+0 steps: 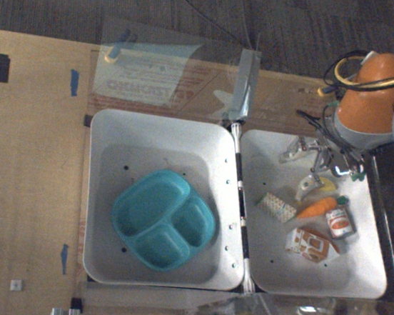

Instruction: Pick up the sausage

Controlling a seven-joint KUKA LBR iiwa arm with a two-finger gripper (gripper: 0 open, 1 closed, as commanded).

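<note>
White plastic formed both shallow bins on the tan surface (23,166), seen from the overhead camera. The left bin (112,142) held a teal divided plate (164,219). The right bin (270,260) held all the small items, clustered in its far right half.

The arm, with its orange band (375,90), came in over the far right corner. Its pincer (322,161) hung low over the far part of the right bin. Whether it was open or closed could not be told against the metal clutter, and nothing was seen gripped in it.

No piece read plainly as a sausage. The likeliest was the short reddish cylinder (339,224) with pale ends, though it might equally have been a small tin. It lay nearer than the pincer and a little to its right. Its long axis seemed to slant from far-left to near-right.

An orange carrot (318,207) lay just beside it on the left, perhaps touching. An orange-and-white packet (309,245) sat close on its near-left side. A pale wafer (277,207) lay further left, and a small yellowish piece (326,185) sat almost under the pincer.

Open room was on the cylinder's right, towards the bin's right wall, and on its near-right side. A closing line across the short axis would probably have to avoid the carrot.
</note>
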